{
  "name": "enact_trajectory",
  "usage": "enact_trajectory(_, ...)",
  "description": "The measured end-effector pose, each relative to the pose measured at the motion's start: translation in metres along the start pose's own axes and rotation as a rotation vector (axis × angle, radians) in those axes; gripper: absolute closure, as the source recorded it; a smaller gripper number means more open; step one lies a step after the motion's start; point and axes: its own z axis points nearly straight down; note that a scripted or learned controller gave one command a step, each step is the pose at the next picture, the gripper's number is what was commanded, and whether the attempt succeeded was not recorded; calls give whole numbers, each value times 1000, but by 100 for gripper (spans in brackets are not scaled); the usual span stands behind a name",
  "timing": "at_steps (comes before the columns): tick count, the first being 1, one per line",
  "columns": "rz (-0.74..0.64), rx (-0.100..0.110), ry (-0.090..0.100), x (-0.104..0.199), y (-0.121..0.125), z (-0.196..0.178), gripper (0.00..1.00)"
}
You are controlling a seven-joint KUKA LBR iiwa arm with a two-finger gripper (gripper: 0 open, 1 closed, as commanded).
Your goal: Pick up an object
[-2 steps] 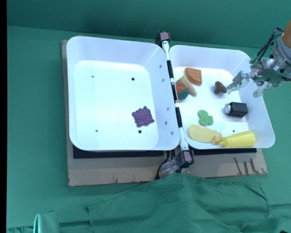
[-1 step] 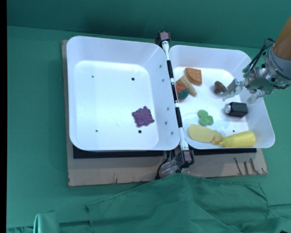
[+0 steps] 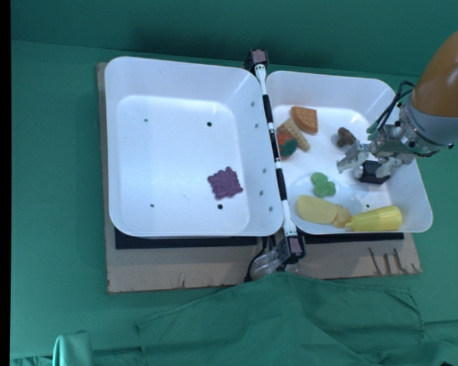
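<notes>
The pincer (image 3: 360, 163) hangs over the right side of the right bin (image 3: 412, 197), just beside a small brown piece (image 3: 345, 136), and from this slant I cannot tell whether it is open or closed, or has hold of anything. In the same bin lie a green piece (image 3: 322, 184), a pale yellow slice (image 3: 317, 209) just beside a long yellow piece (image 3: 375, 219), an orange waffle-like wedge (image 3: 304, 119) and an orange-and-green piece (image 3: 291, 138) near the inner wall. A purple bunch of grapes (image 3: 225, 182) lies in the left bin (image 3: 137, 82), well apart from the pincer
</notes>
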Motion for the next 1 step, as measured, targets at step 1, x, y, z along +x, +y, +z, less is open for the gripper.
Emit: enact_trajectory(1,-2,-28,-9,-3,5,19,0)
